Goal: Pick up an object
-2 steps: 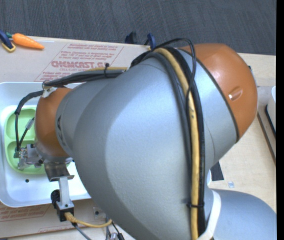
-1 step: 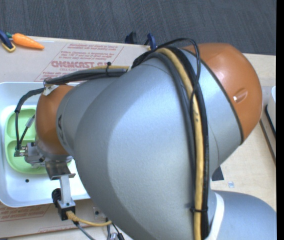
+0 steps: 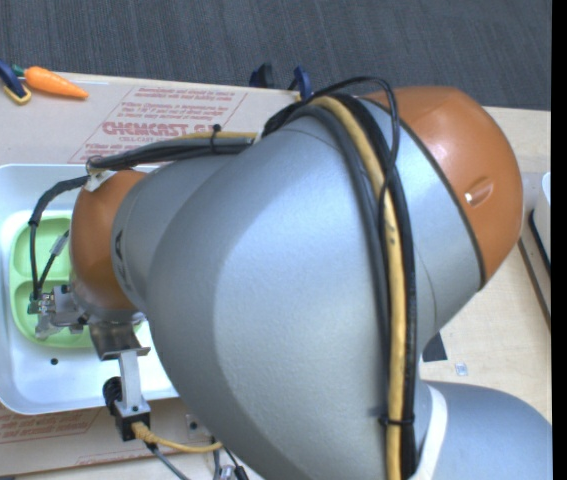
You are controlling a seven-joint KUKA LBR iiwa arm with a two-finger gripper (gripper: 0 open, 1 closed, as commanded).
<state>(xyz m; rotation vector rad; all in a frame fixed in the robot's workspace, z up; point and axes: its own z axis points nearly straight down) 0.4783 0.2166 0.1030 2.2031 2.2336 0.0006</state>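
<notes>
We see the hand (image 3: 58, 308) down in the left bin (image 3: 3, 193), directly over a light green object (image 3: 31, 268) lying lengthwise near-to-far beneath it; whether it is spread or pressed together we cannot tell.

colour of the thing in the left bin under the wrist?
Light green object, camera view.

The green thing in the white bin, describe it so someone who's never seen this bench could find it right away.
Start at the big grey arm that covers most of the camera view, then follow it left to the white bin. The green thing lies against that bin's left wall, partly under the arm's orange wrist band. It is the only bright lime-green piece there, with a raised rounded rim like a shallow tray.
</notes>
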